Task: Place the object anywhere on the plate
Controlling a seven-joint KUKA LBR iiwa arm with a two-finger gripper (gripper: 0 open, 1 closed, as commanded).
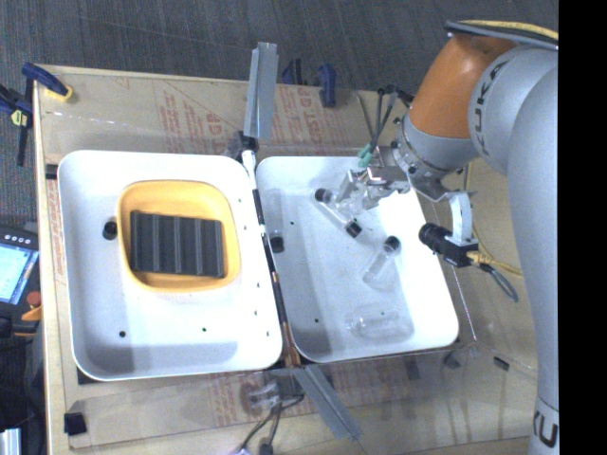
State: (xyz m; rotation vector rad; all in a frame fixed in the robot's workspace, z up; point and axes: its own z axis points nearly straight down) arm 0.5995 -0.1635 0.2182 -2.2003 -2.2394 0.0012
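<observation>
- My grey arm with its orange band (455, 74) comes in from the right and reaches over the upper part of the right shallow white bin (432, 335).
- My hand (365, 186) hangs low over that bin; I cannot tell whether it is spread or pressed together, nor whether it grips anything.
- Clear plastic items with black caps (379, 259) lie scattered on the right bin's floor, one of them just beside my hand; another clear piece (375, 323) sits nearer the bin's front edge.
- The yellow rounded plate with dark ribbed centre (178, 238) rests in the left white bin (90, 349), well apart from my hand.
- Both bins sit side by side on the brown counter (142, 102).
</observation>
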